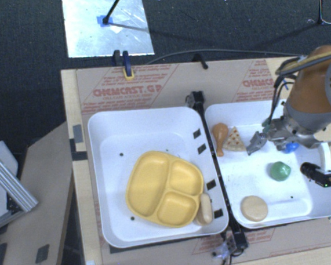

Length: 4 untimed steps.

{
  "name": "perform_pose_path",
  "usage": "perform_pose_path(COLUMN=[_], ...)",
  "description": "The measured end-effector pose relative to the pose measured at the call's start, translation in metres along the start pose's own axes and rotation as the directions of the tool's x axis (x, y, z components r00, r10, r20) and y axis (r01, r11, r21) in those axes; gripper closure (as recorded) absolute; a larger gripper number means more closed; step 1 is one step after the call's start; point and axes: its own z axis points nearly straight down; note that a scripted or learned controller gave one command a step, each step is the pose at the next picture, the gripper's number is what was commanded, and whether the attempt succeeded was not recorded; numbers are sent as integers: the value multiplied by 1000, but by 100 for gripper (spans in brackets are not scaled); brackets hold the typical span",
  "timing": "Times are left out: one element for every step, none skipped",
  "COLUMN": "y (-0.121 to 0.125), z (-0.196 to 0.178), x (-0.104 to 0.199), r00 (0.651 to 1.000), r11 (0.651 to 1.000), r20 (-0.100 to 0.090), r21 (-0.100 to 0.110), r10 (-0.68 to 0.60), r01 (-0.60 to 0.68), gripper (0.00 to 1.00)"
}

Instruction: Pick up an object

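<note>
Over the right white bin (321, 204), I see my grey two-finger gripper (257, 143) spread open, empty, beside the triangular tan pizza slice (234, 141).

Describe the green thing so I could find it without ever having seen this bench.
Look in the right-hand white bin, the one the arm reaches over. The green ball lies near its middle, above the round tan bun. Nothing else there is green.

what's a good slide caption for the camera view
Gripper over the right bin near a pizza slice, drumstick, green ball and bun; yellow tray in the left bin.
</note>
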Motion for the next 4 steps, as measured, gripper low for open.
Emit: perform_pose_path(y=[2, 3, 9, 11], z=[-13, -58, -105, -152], x=[-1, 3, 10, 9], r00=[1000, 1000, 1000, 1000], r11=[1000, 1000, 1000, 1000], r20=[1, 2, 2, 2], r21=[-6, -8, -10, -9], r10=[0, -3, -4, -4], r01=[0, 3, 4, 4], gripper=[100, 100, 100, 100])
